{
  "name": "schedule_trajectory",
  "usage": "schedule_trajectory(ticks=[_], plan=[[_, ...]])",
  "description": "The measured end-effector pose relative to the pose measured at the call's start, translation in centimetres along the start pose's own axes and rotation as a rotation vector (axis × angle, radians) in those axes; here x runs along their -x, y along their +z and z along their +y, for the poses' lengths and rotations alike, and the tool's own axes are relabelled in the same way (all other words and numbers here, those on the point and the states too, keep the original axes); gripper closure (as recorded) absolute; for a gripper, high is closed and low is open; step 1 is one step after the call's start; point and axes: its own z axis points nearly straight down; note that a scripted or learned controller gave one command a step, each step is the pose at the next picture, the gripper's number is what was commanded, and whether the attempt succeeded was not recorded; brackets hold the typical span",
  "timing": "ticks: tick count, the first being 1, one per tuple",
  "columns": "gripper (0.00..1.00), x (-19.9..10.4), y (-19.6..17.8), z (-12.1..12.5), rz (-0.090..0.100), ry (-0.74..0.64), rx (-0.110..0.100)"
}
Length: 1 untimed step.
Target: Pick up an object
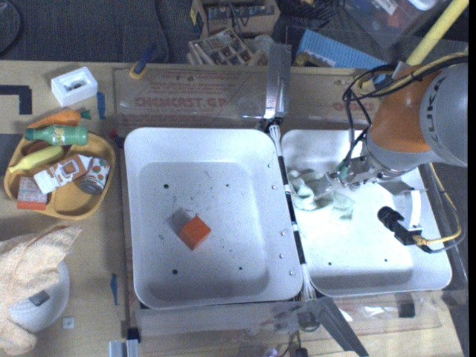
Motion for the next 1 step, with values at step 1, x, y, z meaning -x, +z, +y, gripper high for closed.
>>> schedule_trajectory(ticks=[1], plan=[[0.0,0.16,1.14,0.65,0.001,0.013,-0.007]])
